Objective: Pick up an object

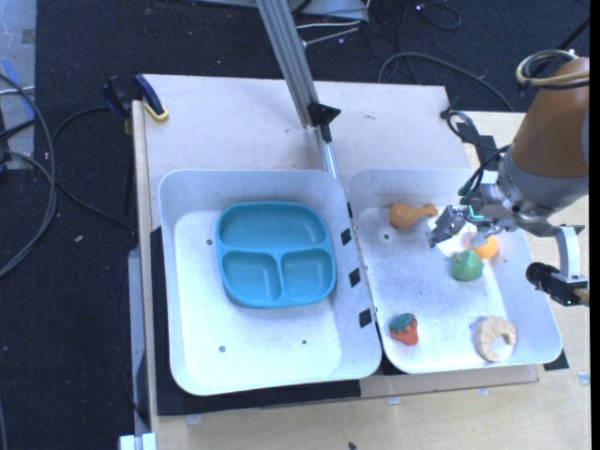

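In right bin (pixel 525 331), gripper (pixel 448 230)

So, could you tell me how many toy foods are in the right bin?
5: drumstick at the back, green piece and orange piece by the gripper, strawberry and pastry in front. More may be hidden.

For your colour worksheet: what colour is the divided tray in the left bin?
Light blue; the divided tray shows clearly in the camera view, lying in the left bin.

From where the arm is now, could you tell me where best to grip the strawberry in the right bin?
Probably across the red body of the strawberry, coming straight down. It lies apart from the other items in the right bin, so fingers could close on either side. Its green top looks too small to hold.
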Tool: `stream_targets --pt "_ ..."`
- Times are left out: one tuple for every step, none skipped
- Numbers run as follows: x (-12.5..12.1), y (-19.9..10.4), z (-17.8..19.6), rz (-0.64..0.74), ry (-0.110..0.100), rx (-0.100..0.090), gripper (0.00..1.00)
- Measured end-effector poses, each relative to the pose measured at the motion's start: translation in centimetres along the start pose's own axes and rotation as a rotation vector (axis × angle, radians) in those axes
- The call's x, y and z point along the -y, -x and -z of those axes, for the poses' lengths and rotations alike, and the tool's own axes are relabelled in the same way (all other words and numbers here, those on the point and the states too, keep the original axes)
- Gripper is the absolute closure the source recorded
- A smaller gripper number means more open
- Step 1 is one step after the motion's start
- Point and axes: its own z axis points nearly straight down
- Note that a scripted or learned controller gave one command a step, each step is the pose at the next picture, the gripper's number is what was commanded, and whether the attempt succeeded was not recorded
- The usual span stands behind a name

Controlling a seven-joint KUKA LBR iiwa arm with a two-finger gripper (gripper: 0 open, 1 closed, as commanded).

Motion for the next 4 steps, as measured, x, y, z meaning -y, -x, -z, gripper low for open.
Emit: stream_targets --pt "-0.1 0.0 0.1 0.000 0.004 0.001 0.00" --pt "1.0 -0.2 -5.1 -0.002 -0.001 0.000 0.00" --pt "1.7 0.5 -10.3 -0.002 0.000 0.000 0.00" --pt "1.6 0.5 -12.0 -0.001 0.005 0.002 0.00"
